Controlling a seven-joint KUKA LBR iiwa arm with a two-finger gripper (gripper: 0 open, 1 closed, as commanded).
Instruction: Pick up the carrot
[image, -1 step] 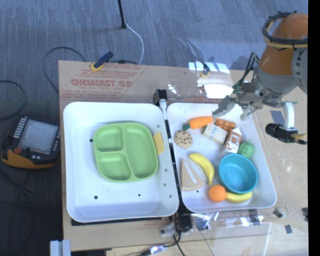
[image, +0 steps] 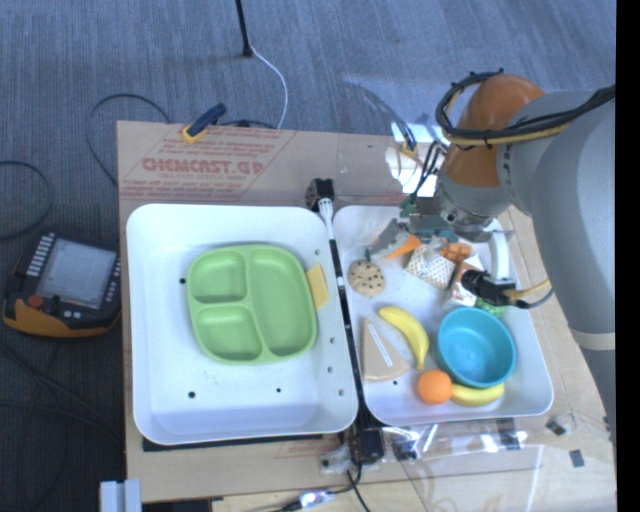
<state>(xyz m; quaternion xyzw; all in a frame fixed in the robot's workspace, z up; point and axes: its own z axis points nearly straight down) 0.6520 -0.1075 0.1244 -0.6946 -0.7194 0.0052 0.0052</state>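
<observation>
The carrot (image: 409, 246) is a small orange piece lying near the back of the right bin (image: 535, 400), just right of a cookie. My gripper (image: 396, 236) reaches down into the back of that bin, right over the carrot's left end and close to or touching it. The arm's grey body and orange band (image: 495, 108) hang above and hide part of the bin's back right corner. No object is visibly lifted off the bin floor.
The right bin also holds a cookie (image: 366, 277), a banana (image: 406, 334), a bread slice (image: 381, 354), a blue bowl (image: 477, 345), an orange (image: 434, 387) and a patterned packet (image: 432, 266). A green divided plate (image: 250, 303) lies in the left bin (image: 160, 400).
</observation>
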